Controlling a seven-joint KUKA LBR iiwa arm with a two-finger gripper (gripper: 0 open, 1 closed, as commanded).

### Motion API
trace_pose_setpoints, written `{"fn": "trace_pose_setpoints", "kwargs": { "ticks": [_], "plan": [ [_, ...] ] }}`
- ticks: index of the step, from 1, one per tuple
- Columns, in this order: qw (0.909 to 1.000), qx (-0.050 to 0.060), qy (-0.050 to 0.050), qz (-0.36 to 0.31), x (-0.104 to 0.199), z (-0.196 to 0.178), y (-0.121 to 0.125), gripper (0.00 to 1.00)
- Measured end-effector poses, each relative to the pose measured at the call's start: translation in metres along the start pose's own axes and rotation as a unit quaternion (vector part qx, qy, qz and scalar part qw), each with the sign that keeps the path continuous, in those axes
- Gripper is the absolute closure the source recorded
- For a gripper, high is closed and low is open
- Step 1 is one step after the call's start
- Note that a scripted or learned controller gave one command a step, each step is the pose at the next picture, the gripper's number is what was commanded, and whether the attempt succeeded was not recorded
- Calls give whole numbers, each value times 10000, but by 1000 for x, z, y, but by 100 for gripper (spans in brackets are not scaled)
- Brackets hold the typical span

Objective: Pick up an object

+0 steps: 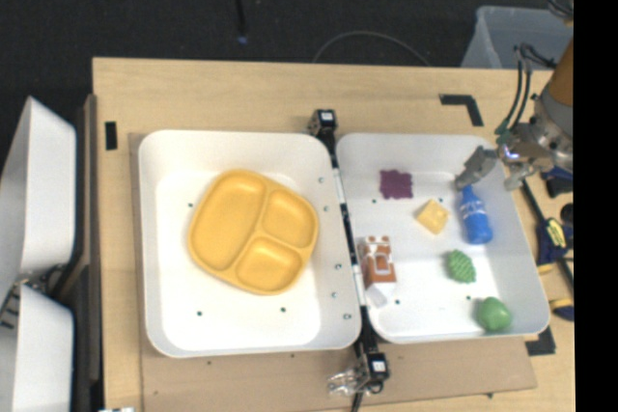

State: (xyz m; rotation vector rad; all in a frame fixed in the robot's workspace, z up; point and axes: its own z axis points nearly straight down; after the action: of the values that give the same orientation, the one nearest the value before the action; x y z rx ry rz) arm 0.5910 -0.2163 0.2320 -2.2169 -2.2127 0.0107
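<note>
My gripper hangs over the far right part of the right bin, its fingers spread open with nothing between them. Just below its left finger lies a blue bottle-shaped toy. Also in that bin are a yellow block, a purple piece, a ridged green toy, a round green toy and an orange and white object near the left wall.
The left bin holds a yellow divided plate. A pale blue box stands behind the bench at the right. White containers stand off the bench's left side.
</note>
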Motion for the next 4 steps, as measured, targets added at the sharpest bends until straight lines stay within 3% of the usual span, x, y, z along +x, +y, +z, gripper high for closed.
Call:
{"fn": "trace_pose_setpoints", "kwargs": {
  "ticks": [1, 3, 4],
  "plan": [
    [10000, -64, -16, -16, 1, -8, 3, 0],
    [10000, -39, -11, 0, 9, 108, -10, 0],
    [9999, -96, 43, -32, 15, 126, -4, 0]
  ]
}}
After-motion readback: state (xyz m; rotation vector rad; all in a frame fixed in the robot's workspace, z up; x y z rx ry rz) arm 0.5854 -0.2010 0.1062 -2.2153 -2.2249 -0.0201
